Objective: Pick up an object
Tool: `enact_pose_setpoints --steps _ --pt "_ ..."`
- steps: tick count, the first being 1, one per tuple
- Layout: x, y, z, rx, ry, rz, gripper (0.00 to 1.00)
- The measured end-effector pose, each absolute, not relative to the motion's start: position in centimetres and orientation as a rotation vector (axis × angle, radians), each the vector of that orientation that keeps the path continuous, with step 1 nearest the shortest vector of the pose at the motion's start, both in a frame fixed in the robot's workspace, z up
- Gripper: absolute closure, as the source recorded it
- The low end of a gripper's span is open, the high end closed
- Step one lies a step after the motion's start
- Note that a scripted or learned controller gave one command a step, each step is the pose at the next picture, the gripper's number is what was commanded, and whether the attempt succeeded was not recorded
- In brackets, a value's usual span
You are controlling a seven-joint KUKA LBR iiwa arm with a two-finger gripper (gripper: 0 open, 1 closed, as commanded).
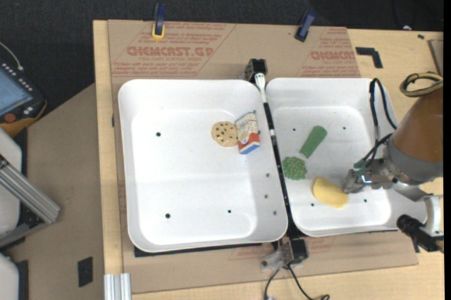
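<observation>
Right bin (pixel 331 98): claw (pixel 352 182) low, just beside yellow object (pixel 330 192).

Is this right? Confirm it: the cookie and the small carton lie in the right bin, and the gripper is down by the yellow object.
Not quite. The camera view shows the cookie and small carton in the left bin, not the right. The gripper is indeed by the yellow object.

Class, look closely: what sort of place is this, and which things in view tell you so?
Probably a robotics lab test bench. Two shallow white bins sit on a clamped board, a cabled robot arm reaches in, and small toy foods such as a cookie serve as practice objects.
</observation>
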State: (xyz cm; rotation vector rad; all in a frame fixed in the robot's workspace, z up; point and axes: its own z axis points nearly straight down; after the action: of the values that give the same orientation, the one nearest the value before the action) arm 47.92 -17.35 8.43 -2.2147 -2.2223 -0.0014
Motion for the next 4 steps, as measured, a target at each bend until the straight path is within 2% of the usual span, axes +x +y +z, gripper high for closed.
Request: enact_pose_setpoints --steps 1,2,3,4 --pt "52.6 -12.9 15.7 -2.218 -2.236 -0.011 1.00" --pt "47.6 -13.0 12.8 -2.220 -2.214 0.005 1.00" --pt "50.7 -9.5 26.0 -2.223 -2.238 -0.017 1.00" --pt "47.8 -9.8 21.5 -2.220 -2.216 0.005 1.00"
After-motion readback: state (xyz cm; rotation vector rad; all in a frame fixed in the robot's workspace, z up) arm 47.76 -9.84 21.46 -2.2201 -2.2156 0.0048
